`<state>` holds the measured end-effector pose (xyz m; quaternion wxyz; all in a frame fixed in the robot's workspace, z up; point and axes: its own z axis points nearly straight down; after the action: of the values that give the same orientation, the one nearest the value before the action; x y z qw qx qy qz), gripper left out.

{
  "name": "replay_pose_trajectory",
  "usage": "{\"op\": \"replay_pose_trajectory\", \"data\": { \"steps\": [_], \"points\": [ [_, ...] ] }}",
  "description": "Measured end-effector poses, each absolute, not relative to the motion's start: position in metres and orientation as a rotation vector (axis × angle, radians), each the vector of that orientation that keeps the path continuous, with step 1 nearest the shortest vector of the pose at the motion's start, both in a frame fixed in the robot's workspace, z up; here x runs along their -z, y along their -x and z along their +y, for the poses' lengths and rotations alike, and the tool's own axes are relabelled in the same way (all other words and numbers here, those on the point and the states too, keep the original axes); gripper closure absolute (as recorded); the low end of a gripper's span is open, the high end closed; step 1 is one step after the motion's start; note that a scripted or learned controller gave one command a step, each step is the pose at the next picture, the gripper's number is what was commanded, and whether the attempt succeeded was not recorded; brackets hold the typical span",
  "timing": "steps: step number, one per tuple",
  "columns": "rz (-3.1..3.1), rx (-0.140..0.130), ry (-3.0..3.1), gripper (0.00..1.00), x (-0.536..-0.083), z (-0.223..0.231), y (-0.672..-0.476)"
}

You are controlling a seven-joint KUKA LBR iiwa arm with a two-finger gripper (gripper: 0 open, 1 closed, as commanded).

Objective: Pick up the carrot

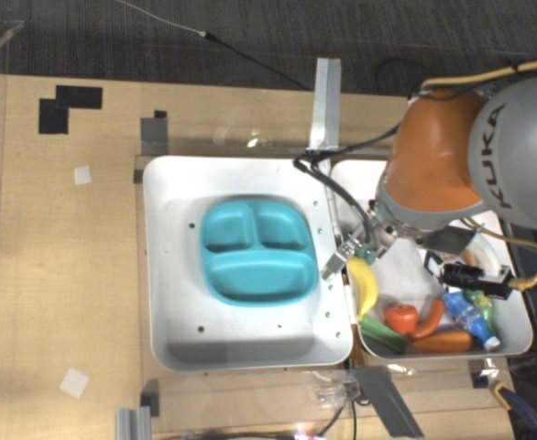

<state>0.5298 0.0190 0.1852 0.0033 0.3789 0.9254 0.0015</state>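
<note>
Orange-banded wrist of the arm [433, 154], nearest the lens, hangs over the right bin [525, 333] and hides much of it; the pincer [342, 257] reaches out at the divide between the two bins, just above the banana [364, 284], and whether it is wide or narrow cannot be told at this scale. Carrot [443, 342]: a smooth, tapered orange form lying flat at the bin's near wall, touching or nearly touching a round red tomato [400, 319], with a red pepper-like piece [430, 317] just behind it, a green vegetable [383, 334] to one side and a blue-wrapped object [470, 317] to the other. Left bin [158, 273]: glossy white, holding a turquoise compartment plate [255, 250] of moulded plastic. Probable hazards: crowding may cause a neighbour to be seized instead; the carrot's slick, rounded taper may slip from a closing grip; its position against the wall leaves little room for a finger.
</note>
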Motion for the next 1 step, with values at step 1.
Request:
{"op": "replay_pose_trajectory", "data": {
  "steps": [1],
  "points": [
    [2.902,-0.006,-1.186,0.00,-0.1853,0.0197,-0.5298]
  ]
}}
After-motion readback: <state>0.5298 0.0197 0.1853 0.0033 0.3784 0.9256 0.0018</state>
